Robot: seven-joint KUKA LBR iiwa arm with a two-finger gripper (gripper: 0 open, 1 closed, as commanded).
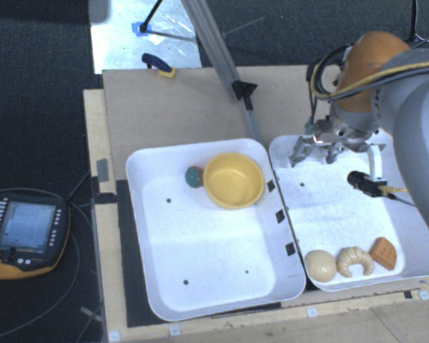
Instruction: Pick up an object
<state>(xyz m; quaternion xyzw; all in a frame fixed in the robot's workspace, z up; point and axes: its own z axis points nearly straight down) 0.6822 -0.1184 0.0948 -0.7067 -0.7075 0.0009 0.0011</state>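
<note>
- Nearest the camera, along the front edge of the right bin [426, 258], three pale bread-like items lie in a row running left to right.
- The round bun [321, 265] is at the left: smooth, cream-coloured, roughly egg-shaped, with no clear long axis.
- The croissant [355, 260] lies just beside it, tan and ridged, a crescent whose two tips point toward the bin's front edge; its long axis runs across the bin.
- The waffle piece [384, 253] is at the right end, orange-brown, flat and roughly wedge-shaped, tilted slightly toward the croissant.
- All three lie on the bin floor, well apart from the gripper [317, 152], which hangs over the far left corner of the same bin.
- The gripper's metal fingers splay outward, released, with nothing between them.
- A black cylindrical fitting [363, 182] sticks out below the wrist, over the middle of the right bin.
- In the left bin [207, 277], toward its far side, a yellow bowl [233, 180] sits upright: smooth, round, plastic-looking.
- A small dark-green ball [194, 176] touches the bowl's left rim.
- Both bins are shallow, white and glossy, with rounded corners.
- Left of the bench, a teach pendant [24, 232] with a grey screen lies on dark carpet.
</note>
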